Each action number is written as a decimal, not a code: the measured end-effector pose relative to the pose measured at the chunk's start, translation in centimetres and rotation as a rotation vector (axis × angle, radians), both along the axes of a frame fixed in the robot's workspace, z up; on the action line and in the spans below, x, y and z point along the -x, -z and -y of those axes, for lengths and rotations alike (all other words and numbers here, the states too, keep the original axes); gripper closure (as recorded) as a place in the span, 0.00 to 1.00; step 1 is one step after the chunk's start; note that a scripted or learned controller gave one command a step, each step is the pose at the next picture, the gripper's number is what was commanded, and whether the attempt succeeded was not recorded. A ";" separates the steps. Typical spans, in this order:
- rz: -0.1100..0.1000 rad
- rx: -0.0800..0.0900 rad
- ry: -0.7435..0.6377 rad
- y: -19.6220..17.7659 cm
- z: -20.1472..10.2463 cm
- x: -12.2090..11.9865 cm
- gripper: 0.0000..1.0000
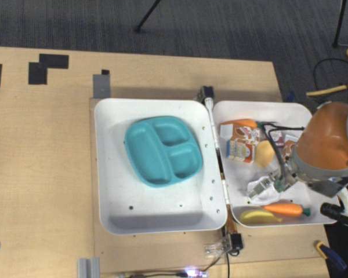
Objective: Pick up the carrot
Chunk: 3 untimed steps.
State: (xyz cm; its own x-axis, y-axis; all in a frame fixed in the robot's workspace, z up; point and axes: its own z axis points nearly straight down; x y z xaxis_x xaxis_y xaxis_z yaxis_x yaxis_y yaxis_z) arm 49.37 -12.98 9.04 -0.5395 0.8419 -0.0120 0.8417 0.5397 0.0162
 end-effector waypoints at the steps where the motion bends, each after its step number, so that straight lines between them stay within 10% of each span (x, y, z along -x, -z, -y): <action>1: 0.000 0.008 -0.402 0.0 0.7 0.0 0.00; 2: -0.008 -0.002 0.070 0.2 -2.2 -9.0 0.00; 3: -0.012 0.004 -0.250 0.3 -0.5 -3.4 0.00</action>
State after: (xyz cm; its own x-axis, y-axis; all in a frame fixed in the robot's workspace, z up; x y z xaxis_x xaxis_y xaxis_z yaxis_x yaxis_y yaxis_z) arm 52.75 -12.45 8.73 -0.7312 0.6821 -0.0075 0.6821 0.7313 0.0047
